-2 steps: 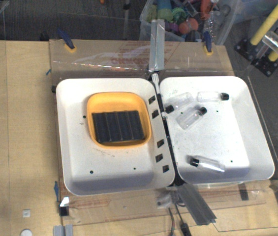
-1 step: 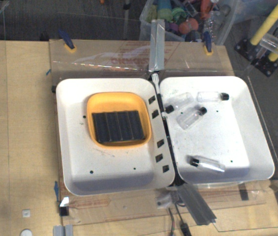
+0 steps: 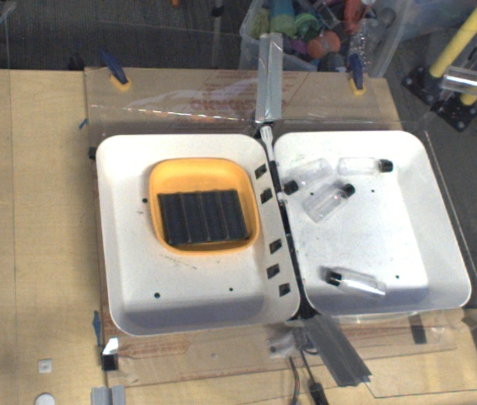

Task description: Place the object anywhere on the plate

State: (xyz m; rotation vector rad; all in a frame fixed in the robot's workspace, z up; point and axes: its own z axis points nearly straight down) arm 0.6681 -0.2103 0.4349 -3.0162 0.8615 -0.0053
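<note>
Camera view: black slab (image 3: 203, 216) on orange plate (image 3: 164, 175)

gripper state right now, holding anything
Gripper: cannot be told from this view.
Clear vials lie loose in the bin on the view's right, apart from the orange plate.

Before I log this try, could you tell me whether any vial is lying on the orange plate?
No, the orange plate carries a dark ridged block; the vials lie in the right bin.

Wooden bench (image 3: 27, 226), perhaps carpeted floor (image 3: 94, 15)
</note>
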